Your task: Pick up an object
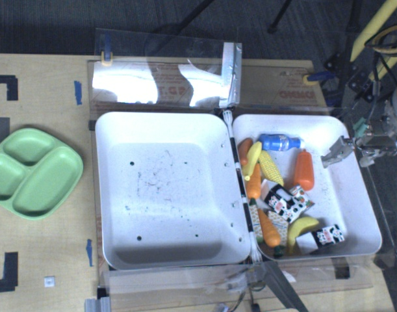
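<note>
We judge the toy food in the right bin (354, 194) light, stiff and smooth plastic, likely to slip. The orange carrot (304, 169) lies at the heap's right edge, with bare floor to its right, so we would close across its middle. The hand (344, 149) hovers over the bin's upper right rim, reaching in from the right; how wide it stands we cannot tell, and we see nothing in it.

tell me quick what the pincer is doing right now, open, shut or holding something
Pincer: cannot be told; it sits at the right bin's right edge, nothing visibly held.
</note>
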